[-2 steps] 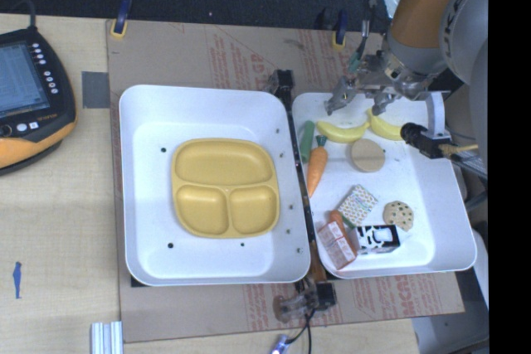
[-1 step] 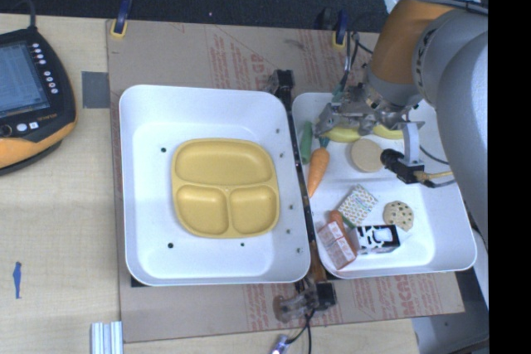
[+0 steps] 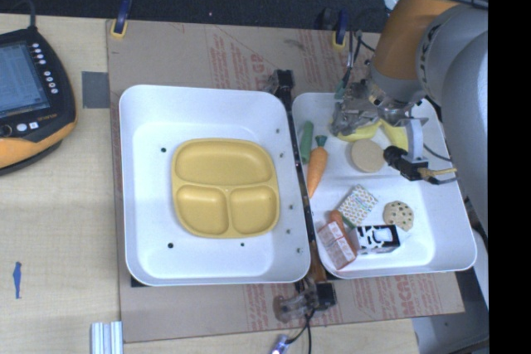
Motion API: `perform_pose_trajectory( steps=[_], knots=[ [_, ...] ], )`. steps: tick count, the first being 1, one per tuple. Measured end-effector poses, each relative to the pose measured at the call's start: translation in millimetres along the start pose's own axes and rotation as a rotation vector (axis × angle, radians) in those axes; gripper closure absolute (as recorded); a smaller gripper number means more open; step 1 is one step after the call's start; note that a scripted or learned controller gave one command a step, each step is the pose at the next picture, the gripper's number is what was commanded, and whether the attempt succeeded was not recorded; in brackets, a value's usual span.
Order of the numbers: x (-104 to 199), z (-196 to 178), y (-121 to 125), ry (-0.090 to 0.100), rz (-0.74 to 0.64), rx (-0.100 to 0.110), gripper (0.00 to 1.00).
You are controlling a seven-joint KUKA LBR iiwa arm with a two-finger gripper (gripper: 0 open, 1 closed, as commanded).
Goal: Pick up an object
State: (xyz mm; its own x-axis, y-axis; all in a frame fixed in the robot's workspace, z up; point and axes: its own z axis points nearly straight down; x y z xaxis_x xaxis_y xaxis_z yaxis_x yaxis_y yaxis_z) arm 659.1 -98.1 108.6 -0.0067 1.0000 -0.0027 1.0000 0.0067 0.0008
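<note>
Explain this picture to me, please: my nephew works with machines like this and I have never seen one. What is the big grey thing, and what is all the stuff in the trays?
The picture is taken by one camera fixed above a bench, looking down at a slant. The big grey shape with the orange band is a robot arm reaching in from the right. At its end is a gripper, lowered over the far part of the right bin, just above something yellow; whether it holds anything cannot be seen.

The right bin holds toy food: a carrot, a round tan disc, a chocolate-chip cookie, a patterned packet and small boxes.

The left bin holds a yellow divided plate. At the far left lies the robot's handheld control pad.
</note>
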Motion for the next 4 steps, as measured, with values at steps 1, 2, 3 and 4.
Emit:
perform_pose_trajectory(
  steps=[1,2,3,4],
  knots=[
    [0.1,0.2,-0.1,0.0,-0.001,0.0,0.0],
    [4.3,16.8,-3.3,0.003,0.002,0.007,0.0],
    [-11.4,-109.6,-2.2,0.002,0.004,0.001,0.0],
    [-62.1,-24.6,-4.2,0.002,0.004,0.006,0.0]
  ],
)
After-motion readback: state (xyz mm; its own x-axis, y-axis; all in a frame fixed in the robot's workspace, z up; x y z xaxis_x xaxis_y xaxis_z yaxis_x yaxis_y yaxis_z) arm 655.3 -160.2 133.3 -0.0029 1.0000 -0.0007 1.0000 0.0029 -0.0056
